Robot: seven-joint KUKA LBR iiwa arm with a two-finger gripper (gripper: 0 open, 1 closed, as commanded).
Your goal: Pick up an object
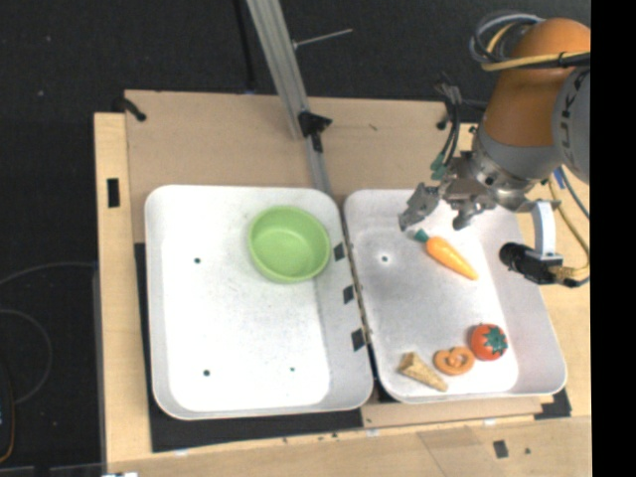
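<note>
My gripper [439,213] hangs over the upper part of the right bin [397,296] with its two fingers spread open and nothing between them. Just below it lies an orange carrot [450,255] with a green tip, pointing up-left toward the fingers. Near that bin's front edge sit a red tomato [488,341], a small orange pumpkin-like piece [454,360] and a tan wedge [422,371]. A green bowl [289,243] stands upright in the upper right of the left bin [199,326].
A grey metal pole [283,68] slants down from the top to the gap between the bins. The arm's orange band and cables [527,78] fill the upper right. The tan bench [199,137] surrounds both bins.
</note>
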